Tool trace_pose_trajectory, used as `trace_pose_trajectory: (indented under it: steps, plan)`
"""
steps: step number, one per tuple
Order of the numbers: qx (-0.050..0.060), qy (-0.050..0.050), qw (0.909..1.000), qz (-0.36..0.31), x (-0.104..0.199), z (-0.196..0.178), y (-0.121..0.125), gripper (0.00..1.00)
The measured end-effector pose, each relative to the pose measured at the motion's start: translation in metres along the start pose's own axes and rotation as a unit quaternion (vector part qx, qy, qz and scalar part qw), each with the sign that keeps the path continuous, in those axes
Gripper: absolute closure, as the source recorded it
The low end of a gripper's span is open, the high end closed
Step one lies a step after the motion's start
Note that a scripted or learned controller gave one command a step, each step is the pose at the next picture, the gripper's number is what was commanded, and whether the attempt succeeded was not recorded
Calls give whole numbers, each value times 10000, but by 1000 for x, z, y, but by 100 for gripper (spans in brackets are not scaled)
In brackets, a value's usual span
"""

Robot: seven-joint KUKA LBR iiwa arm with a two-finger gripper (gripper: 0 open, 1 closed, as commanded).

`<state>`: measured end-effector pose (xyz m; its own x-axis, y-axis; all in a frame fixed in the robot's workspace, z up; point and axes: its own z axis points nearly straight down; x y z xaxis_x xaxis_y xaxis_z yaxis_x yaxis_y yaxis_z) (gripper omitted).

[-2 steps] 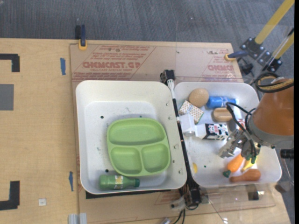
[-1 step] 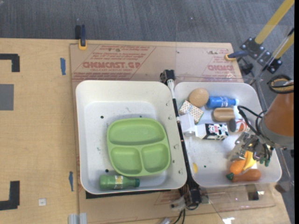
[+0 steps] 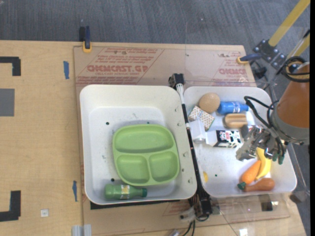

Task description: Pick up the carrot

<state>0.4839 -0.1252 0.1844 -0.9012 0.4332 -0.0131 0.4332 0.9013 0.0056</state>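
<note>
Carrot point(image 3: 251, 174) sits in the right bin's point(image 3: 216, 193) near right corner, against a banana point(image 3: 265, 165) and a reddish piece point(image 3: 262, 184). I see my pincer point(image 3: 257, 144) hanging just above them; whether it is spread or pressed together, I cannot tell.

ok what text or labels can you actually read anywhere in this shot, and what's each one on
"CHEMCAST. GP": red print, mirrored and blurred, my best reading, on the clear sheet behind the left bin.
The same red print by the sheet's right corner: too faint to read.
Green bottle label: too small to read.
Black-and-white carton and checked packet in the right bin: no legible words.
Blue bottle: no text legible.
</note>
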Motion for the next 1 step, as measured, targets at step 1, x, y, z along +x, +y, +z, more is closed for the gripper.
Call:
trace_pose_trajectory:
  steps: [1]
  plan:
    - [14, 36, 10000, 22, 2, 3, -2, 0]
